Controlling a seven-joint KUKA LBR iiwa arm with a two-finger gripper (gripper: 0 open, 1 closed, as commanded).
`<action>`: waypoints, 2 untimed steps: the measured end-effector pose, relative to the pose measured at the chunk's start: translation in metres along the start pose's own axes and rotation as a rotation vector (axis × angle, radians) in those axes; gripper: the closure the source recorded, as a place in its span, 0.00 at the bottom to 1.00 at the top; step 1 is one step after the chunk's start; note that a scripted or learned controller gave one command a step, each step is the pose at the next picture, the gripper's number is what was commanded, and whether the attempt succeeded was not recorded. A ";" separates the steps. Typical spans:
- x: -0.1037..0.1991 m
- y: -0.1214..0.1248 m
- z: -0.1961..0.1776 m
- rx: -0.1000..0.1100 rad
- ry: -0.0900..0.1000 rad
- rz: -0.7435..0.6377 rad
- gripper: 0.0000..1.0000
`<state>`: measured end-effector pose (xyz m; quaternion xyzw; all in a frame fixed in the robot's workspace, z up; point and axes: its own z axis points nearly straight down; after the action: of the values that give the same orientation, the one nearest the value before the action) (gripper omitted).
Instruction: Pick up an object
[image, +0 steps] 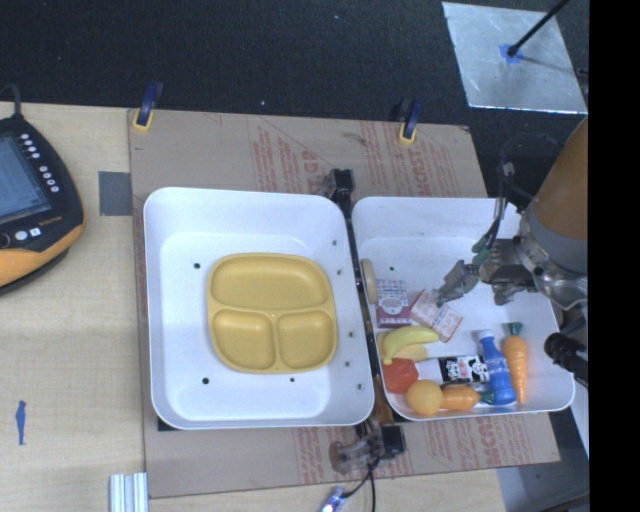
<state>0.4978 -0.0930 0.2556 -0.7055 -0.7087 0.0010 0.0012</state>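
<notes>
The right white bin (420, 222) holds several small items. Among them are a yellow banana (408, 342), a red tomato (399, 374), a yellow lemon (424, 397), a carrot (515, 365), a blue bottle (493, 368), a black-and-white carton (462, 370) and pink packets (440, 316). My gripper (471, 293) hangs over the middle of this bin, just above and right of the pink packets. It is open, with nothing between its fingers (450, 284). The arm comes in from the right.
The left white bin (170, 300) holds a yellow three-compartment tray (270, 310). A tablet-like pendant (25, 200) lies at the far left of the bench. Clamps (407, 120) hold the cardboard sheet under the bins.
</notes>
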 end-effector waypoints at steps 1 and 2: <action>-0.068 -0.022 0.120 0.002 0.000 0.000 0.00; -0.116 0.057 0.122 -0.001 0.000 0.001 0.00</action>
<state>0.5553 -0.2086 0.1335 -0.7057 -0.7085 0.0009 0.0009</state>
